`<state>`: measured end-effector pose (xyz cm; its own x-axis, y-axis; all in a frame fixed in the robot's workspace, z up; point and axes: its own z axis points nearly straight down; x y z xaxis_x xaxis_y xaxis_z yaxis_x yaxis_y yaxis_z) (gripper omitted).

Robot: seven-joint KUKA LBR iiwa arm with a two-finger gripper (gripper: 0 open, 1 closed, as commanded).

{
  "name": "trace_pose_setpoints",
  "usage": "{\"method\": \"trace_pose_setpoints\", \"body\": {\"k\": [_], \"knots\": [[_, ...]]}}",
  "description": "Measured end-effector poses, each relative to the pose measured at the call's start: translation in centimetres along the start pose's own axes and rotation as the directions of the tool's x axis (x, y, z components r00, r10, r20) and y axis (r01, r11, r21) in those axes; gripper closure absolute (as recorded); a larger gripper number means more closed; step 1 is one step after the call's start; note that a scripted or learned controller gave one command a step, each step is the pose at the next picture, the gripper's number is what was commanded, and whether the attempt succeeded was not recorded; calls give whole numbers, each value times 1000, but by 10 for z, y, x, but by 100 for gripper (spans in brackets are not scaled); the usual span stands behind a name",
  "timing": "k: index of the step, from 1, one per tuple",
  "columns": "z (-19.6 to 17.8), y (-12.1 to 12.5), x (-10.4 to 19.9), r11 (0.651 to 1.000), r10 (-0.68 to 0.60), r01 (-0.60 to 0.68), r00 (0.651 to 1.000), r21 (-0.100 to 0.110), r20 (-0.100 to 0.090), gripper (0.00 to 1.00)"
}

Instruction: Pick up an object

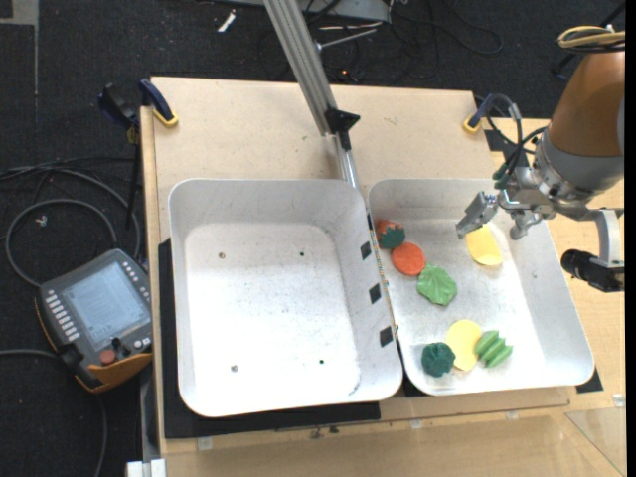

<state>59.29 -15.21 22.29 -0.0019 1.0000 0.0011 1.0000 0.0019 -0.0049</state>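
Note:
The right bin (556, 296) holds several small toy foods. A yellow piece (485, 247) lies near its far right. My gripper (498, 219) hovers just above that piece, open, with its two fingers (475, 215) spread apart and nothing between them. Further left lie a small red and green item (391, 234), an orange round piece (408, 258) and a green leafy piece (436, 287). Near the front sit a dark green piece (437, 358), a pale yellow round piece (463, 338) and a light green piece (493, 348).
The left bin (199, 266) adjoins the right one along a shared wall (378, 276). A slanted metal rail (308, 63) crosses the bench from the back. A yellow clamp (477, 119) sits at the bench's far right corner.

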Motion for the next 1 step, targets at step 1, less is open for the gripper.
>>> {"method": "trace_pose_setpoints", "body": {"k": [1], "knots": [[-3,1,0,1000,0,0,1000,-5,1,0]]}}
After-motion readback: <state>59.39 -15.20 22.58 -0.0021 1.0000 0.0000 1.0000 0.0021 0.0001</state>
